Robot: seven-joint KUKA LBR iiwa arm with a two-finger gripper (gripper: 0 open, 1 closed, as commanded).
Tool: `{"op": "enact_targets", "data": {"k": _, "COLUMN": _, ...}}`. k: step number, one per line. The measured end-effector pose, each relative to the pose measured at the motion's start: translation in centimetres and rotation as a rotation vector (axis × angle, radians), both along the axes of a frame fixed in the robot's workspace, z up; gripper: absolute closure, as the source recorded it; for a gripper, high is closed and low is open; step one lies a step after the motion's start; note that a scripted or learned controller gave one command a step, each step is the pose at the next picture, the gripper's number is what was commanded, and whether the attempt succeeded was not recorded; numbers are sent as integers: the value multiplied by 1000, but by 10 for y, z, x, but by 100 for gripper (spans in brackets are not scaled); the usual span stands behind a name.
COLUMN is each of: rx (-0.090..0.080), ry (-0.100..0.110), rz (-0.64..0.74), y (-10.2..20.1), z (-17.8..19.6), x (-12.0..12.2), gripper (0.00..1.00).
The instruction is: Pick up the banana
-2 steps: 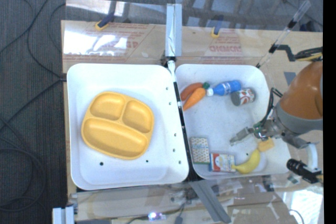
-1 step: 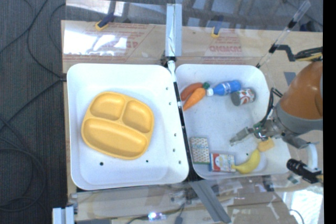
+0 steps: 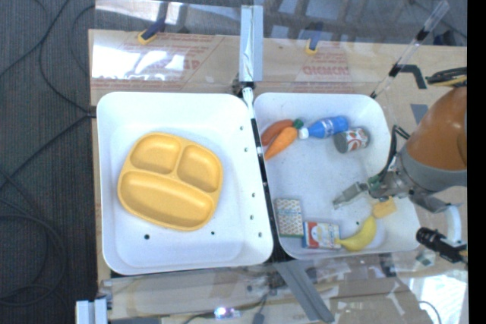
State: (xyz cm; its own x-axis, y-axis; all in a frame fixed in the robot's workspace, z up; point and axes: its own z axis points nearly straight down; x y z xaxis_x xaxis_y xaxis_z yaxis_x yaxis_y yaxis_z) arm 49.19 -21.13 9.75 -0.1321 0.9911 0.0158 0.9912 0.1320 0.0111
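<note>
As the view runs from left to right, the left shallow white plastic bin [image 3: 106, 163] comes first, and it carries a yellow plastic tray with three compartments [image 3: 170, 180]. The right shallow white plastic bin [image 3: 319, 104] holds an orange carrot [image 3: 279, 138], a small bottle with a blue label [image 3: 326, 127], a small can lying on its side [image 3: 351, 139], a checkered flat packet [image 3: 288, 216] and a small carton with red print [image 3: 321, 234].

The curved yellow banana [image 3: 361, 234] lies near the front edge of this right bin, just beside the carton, with its long axis going from lower left up to the right. The metal claw [image 3: 357, 193] of the grey and orange arm is above it in the picture, so the banana lies toward the front and a little to the right of the claw, near but apart. Whether the claw is open or closed, I cannot tell. No print in either bin can be read. Faint mirrored red letters show on the counter [image 3: 220, 61] behind the bins, too blurred to read.
</note>
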Motion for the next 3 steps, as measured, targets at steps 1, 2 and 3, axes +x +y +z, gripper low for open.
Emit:
{"op": "enact_targets", "data": {"k": 1, "rx": -12, "ry": -10, "rz": 186, "y": -4, "z": -2, "x": 1, "gripper": 0}}
{"op": "enact_targets", "data": {"k": 2, "rx": -13, "ry": -12, "rz": 186, "y": -4, "z": -2, "x": 1, "gripper": 0}}
{"op": "enact_targets", "data": {"k": 3, "rx": -9, "ry": -14, "rz": -11, "y": -1, "z": -1, "x": 4, "gripper": 0}}
